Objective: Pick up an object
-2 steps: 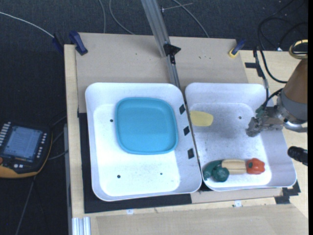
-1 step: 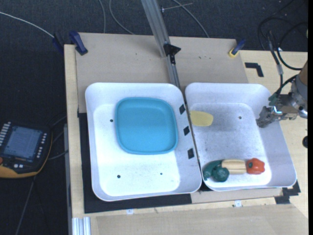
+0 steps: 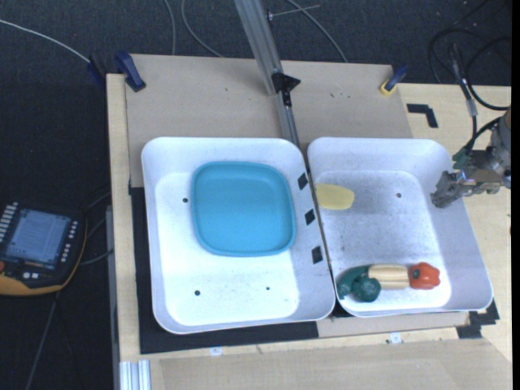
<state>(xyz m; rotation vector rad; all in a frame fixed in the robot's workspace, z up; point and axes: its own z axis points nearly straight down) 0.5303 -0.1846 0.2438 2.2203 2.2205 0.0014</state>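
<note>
The right bin [image 3: 455, 242] holds a pale yellow piece [image 3: 334, 197] near its upper left wall. Along its front edge lie a dark green item [image 3: 359, 286], a tan cylinder [image 3: 389, 276] and a red item [image 3: 423, 275] in a row. The left bin [image 3: 166, 218] holds a blue square plate [image 3: 243, 208]. My gripper [image 3: 449, 190] hangs at the right bin's right rim, well apart from all the objects, with nothing seen between its fingers.
A slanted metal bar [image 3: 262, 35] runs from the top down to the gap between the bins. A handheld pendant [image 3: 36, 246] lies on the floor at the left. Blue and yellow clamps [image 3: 130, 71] hold the board's back corners.
</note>
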